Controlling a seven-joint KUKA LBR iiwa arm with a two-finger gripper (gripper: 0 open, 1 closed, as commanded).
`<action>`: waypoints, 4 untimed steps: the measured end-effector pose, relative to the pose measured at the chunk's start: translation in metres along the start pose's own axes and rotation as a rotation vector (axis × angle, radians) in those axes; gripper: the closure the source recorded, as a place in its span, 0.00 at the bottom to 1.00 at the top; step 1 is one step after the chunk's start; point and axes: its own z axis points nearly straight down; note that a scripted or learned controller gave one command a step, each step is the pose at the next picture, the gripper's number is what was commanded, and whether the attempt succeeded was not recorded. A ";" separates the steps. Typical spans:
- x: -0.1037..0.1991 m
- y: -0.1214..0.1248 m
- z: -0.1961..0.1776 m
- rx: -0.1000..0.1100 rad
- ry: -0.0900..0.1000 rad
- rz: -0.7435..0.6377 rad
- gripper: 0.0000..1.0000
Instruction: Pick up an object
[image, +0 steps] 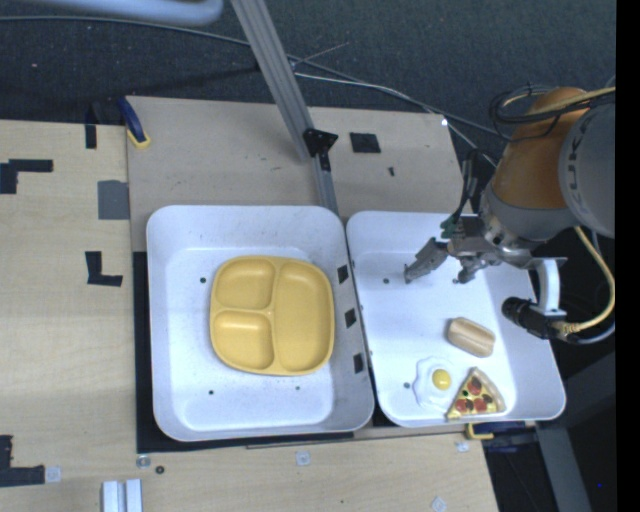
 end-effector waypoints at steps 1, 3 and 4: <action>0.001 -0.008 0.062 0.005 -0.001 0.001 0.00; 0.001 -0.006 0.090 -0.008 -0.004 0.000 1.00; 0.000 -0.007 0.049 -0.003 -0.001 0.001 1.00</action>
